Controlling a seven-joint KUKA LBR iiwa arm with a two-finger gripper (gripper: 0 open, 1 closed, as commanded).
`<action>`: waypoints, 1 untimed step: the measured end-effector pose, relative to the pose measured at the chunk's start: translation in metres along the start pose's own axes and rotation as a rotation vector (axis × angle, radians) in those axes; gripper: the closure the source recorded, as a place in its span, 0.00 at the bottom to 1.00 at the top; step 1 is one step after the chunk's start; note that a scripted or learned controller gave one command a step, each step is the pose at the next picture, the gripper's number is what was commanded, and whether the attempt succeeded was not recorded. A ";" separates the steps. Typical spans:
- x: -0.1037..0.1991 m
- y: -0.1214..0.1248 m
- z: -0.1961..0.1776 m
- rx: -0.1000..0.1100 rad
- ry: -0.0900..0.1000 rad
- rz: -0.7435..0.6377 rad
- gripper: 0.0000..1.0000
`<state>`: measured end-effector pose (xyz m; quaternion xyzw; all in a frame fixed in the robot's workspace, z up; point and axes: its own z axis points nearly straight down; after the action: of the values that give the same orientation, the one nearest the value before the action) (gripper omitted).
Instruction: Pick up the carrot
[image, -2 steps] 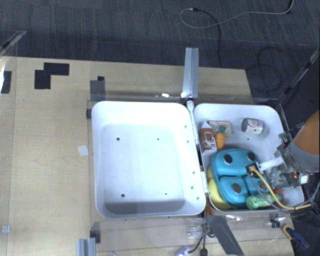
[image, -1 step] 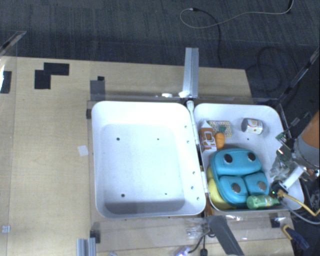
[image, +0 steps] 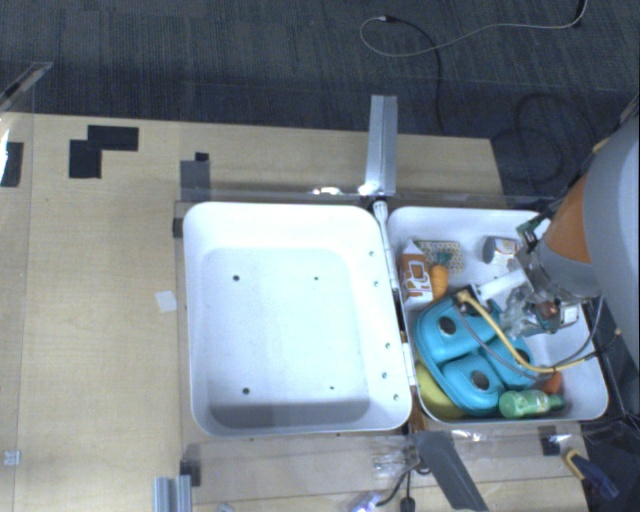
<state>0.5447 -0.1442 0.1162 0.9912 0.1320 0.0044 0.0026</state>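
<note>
Bare wood of the table (image: 90, 300) fills the left side, and next comes the left bin (image: 290, 225), its white floor showing nothing but a few small dark dots. Past the shared rim, the right bin (image: 600, 400) is crowded. A small orange piece that I take for the carrot (image: 439, 277) lies near the bin's upper left, just beside an orange-and-white packet (image: 415, 275) and above two blue pieces (image: 465, 350) stacked close together. A yellow shape (image: 435, 393) and a green bottle (image: 530, 403) sit along the near wall. Further right the claw (image: 520, 305) hangs low over the blue pieces, among cables; whether it is spread or closed I cannot tell, nor can I make out anything in it. It stands apart from the carrot, to its right. My worry is the crowding: the carrot is small and pressed against the packet, so a descent slightly off could catch the packet or a blue piece instead, or nudge the carrot under its neighbours.
</note>
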 end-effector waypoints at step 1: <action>0.000 0.002 -0.002 -0.005 0.002 0.001 0.00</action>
<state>0.5449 -0.1465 0.1178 0.9913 0.1315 0.0055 0.0047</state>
